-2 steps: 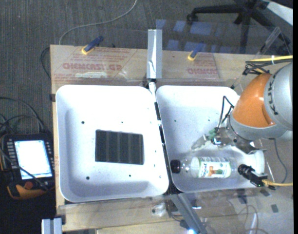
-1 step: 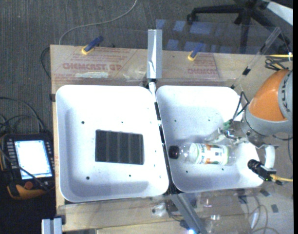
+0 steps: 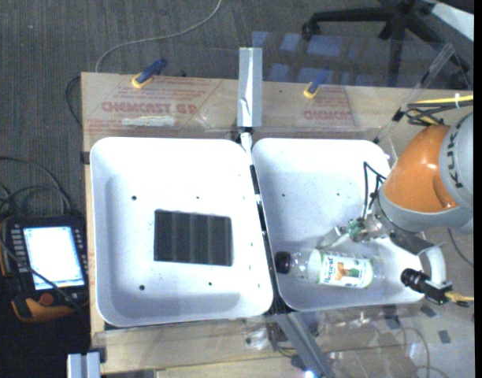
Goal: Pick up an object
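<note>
Fingers state: can't tell, the gripper is mostly hidden under the orange wrist band, low over the right bin. Count: one clear plastic bottle with a dark cap and an orange-green label, lying on its side along the right bin's near wall, just beside the gripper; contact unclear. One dark ribbed rectangular tray lies flat mid left bin. Two bins, touching along the centre. Surface is brown board under clear film with red print, two yellow-blue clamps at the far edge. Grey carpet around it, one lit handheld pendant on the floor left, chair base top right.
</note>
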